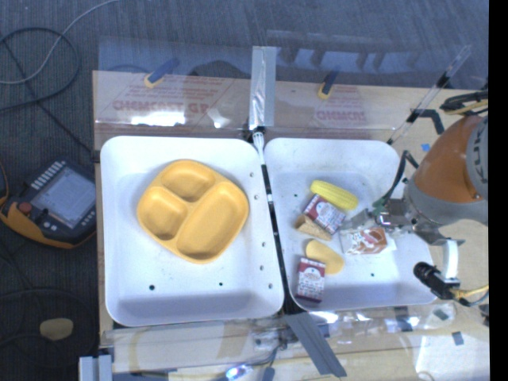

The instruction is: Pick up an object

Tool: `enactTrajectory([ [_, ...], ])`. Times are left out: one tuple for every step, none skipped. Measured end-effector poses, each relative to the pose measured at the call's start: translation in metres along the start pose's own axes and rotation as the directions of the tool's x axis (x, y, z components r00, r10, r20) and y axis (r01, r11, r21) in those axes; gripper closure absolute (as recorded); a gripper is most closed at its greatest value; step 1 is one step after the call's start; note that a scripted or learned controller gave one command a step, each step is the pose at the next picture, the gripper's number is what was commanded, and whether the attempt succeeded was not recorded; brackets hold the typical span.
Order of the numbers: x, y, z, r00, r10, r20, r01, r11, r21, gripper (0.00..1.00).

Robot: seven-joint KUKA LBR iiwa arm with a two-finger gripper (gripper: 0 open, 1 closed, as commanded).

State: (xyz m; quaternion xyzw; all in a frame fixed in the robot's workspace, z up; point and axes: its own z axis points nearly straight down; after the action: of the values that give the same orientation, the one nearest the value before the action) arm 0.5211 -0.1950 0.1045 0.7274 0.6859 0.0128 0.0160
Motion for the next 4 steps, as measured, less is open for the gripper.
enactTrajectory([
  [0.003,0.014,0.001,0.967,-0.254,0.018,0.254,0.967,-0.004,0.00],
  [-0.005,0.005,0.005,0.982,-0.186,0.000,0.186,0.982,0.002,0.00],
  [-0.014,-0.022,0.004,0.970,-0.245,-0.002,0.245,0.970,0.002,0.00],
  [-0.022,-0.027,0.011,0.901,-0.434,-0.014,0.435,0.900,0.016,0.00],
])
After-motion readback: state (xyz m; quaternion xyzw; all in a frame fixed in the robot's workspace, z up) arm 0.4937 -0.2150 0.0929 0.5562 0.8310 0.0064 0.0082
